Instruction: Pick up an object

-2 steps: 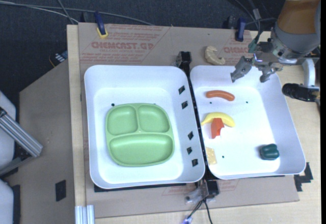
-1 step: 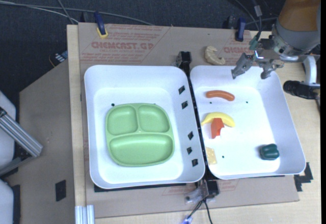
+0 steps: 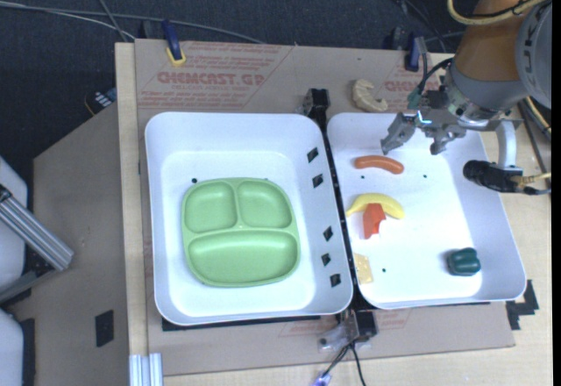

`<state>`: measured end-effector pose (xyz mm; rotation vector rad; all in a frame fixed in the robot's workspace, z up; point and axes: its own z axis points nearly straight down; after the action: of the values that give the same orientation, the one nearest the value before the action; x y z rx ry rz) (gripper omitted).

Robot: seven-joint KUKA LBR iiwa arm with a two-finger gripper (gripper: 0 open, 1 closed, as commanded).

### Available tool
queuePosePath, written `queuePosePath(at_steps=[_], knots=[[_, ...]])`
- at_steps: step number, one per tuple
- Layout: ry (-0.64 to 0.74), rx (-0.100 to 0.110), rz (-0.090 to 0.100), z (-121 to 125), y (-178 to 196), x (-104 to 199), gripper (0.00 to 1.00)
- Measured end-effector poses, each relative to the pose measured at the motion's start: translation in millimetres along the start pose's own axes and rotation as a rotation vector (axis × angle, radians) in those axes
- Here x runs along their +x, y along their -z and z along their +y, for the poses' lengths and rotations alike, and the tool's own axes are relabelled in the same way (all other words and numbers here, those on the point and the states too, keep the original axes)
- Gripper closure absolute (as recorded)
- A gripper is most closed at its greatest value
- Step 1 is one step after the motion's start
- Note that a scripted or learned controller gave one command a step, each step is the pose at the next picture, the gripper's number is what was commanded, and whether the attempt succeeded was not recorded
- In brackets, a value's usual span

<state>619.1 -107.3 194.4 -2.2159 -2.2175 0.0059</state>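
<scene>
Camera view, looking down on the counter [image 3: 219, 68]: the claw [image 3: 419, 137] hangs over the far end of the right bin [image 3: 491, 226], its two grey fingers spread apart with nothing between them. Just below and left of it lies an orange sausage-shaped piece [image 3: 379, 165], smooth and rounded, its long axis running roughly left to right across the bin. Nearer the camera, a curved yellow banana-like piece [image 3: 386, 204] arches over a short red block [image 3: 373, 219], the two touching. A dark green, rounded lump [image 3: 463, 262] sits near the bin's near right corner, well apart from the rest. A small pale yellow wedge [image 3: 361, 268] rests at the bin's left wall. The left bin [image 3: 166, 200] holds a light green, glossy divided plate [image 3: 240, 232] with three compartments.
</scene>
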Motion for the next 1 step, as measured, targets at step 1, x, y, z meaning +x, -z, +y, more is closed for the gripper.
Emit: queuePosePath(at_steps=[1], knots=[[-0.001,-0.002,-0.001,0.6,-50.2,-9.8,0.00]])
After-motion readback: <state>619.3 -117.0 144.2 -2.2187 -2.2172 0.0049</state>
